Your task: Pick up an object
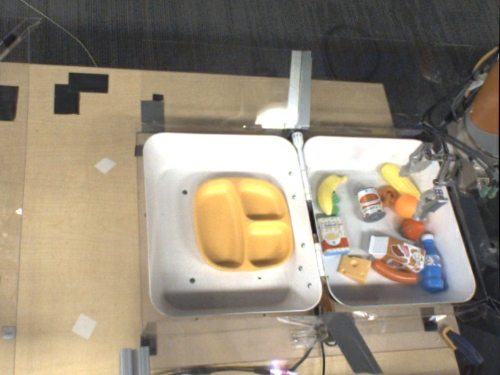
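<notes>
The robot's hand hangs over the far right side of the right bin, its two metal fingers spread apart with nothing between them. An orange lies just beside the fingers, near a corn cob and a tomato. The left bin holds a yellow divided tray.

Even, fairly bright overhead light, with a glare patch on the far rim of the shallow white left bin. Soft shadow pools along its near inner wall. Focus is slightly soft throughout, and the dark floor at the far edge is dim.
</notes>
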You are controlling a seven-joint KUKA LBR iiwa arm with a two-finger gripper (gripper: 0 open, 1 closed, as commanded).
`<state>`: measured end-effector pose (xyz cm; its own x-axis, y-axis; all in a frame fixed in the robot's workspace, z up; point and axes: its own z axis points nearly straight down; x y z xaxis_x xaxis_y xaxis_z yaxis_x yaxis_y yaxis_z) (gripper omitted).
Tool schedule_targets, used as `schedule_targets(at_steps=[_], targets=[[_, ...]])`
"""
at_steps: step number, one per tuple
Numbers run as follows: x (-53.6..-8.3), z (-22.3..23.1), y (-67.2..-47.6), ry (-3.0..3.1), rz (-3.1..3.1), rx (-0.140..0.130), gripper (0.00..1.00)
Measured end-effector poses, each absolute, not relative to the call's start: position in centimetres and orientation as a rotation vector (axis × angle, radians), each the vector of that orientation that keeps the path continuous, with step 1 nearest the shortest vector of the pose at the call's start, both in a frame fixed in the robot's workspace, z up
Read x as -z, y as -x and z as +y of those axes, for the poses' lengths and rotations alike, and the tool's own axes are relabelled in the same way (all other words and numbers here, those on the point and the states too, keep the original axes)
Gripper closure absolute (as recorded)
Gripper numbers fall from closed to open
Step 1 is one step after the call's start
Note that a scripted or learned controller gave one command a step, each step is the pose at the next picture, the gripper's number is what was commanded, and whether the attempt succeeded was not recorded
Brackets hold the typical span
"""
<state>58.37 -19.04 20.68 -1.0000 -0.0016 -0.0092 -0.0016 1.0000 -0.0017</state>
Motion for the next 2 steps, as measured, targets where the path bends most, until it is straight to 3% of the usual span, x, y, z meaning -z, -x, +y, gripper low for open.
schedule_targets(at_steps=[1,2], targets=[[-13.4,-19.9,-60.2,-0.802,3.031,-0.001,0.0],[-10.8,-16.0,-58.9,-1.413,2.799,-0.003,0.0]])
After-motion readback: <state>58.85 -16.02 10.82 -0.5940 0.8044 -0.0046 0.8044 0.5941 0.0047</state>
